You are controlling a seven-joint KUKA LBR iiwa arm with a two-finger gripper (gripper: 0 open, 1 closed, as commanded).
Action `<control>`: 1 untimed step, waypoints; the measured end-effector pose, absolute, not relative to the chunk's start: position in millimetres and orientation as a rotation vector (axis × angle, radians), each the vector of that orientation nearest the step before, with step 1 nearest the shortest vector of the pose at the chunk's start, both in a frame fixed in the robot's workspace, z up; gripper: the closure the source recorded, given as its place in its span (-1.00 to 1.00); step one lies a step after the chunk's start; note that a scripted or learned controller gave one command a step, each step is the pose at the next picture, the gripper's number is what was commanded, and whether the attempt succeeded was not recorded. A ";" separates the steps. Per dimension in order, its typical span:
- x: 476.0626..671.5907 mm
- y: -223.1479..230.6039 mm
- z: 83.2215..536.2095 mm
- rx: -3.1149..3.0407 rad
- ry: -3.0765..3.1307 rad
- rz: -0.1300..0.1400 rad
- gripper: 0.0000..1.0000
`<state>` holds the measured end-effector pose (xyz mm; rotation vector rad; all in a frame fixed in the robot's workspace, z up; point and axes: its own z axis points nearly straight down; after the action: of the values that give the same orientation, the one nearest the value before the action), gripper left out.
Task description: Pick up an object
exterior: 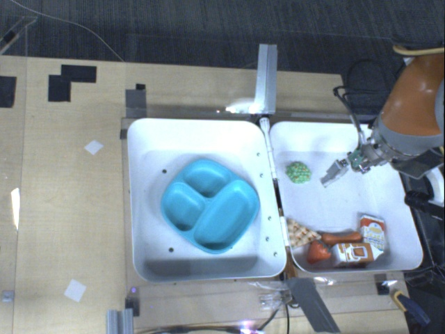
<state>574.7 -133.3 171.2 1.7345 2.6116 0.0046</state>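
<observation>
In the right bin (pixel 389 199) a small green ball (pixel 300 172) lies near the left wall. Along the bin's front edge sit a waffle-patterned piece (pixel 299 232), a red-orange toy (pixel 319 251), an orange sausage shape (pixel 341 238) and two small cartons (pixel 373 231) (pixel 351 254). My gripper (pixel 335 173) hangs over the bin's upper middle, right of the green ball and apart from it. Nothing shows between its fingers.
The left bin (pixel 149 152) holds a blue three-compartment plate (pixel 210 204). A metal divider post (pixel 266 82) stands between the bins at the back. The grey and orange arm (pixel 414 113) comes in over the right bin's far right corner.
</observation>
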 end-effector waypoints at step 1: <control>522.9 -98.0 102.5 1.641 2.675 0.004 -1.00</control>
<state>522.9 -98.0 102.5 1.6407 2.6754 0.0036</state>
